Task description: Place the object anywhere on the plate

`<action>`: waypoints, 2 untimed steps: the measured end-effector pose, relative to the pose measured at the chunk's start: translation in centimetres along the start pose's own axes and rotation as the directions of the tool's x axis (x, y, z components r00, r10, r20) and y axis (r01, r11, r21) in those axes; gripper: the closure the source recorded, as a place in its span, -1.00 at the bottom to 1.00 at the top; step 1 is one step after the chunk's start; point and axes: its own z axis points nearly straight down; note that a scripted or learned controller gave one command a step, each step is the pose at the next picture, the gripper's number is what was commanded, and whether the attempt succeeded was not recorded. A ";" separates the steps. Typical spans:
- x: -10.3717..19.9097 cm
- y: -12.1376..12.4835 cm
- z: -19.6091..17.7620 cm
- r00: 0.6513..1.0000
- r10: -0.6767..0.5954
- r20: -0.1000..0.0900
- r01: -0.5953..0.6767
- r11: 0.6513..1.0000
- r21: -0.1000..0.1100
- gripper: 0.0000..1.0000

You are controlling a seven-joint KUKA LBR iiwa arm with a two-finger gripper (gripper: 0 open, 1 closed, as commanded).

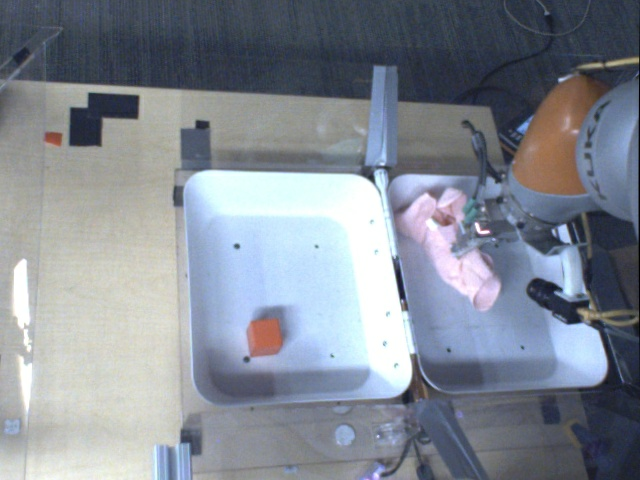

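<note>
A small orange cube point(265, 337) lies in the left white bin point(300, 208), toward its front left. In the right white bin point(500, 348), a pink, soft-looking crumpled object point(440, 246) stretches from the back left toward the middle. My gripper point(470, 233) reaches in from the right and is low over the pink object's right side, touching or nearly touching it. The wrist with its orange band point(555, 148) hides the bin's back right corner.
A metal rail point(384, 118) runs back from the seam between the bins. A black fitting point(555, 300) sticks out at the right bin's right edge. Black blocks point(95, 116) and a small red marker point(53, 139) sit on the bench at far left.
</note>
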 end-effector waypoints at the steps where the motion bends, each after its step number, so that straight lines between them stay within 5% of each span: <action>1: 0.7 0.9 -5.9 1.000 0.001 0.000 -0.001 1.000 -0.001 1.00; 2: 0.8 1.1 -7.6 1.000 -0.007 0.000 0.007 1.000 0.000 1.00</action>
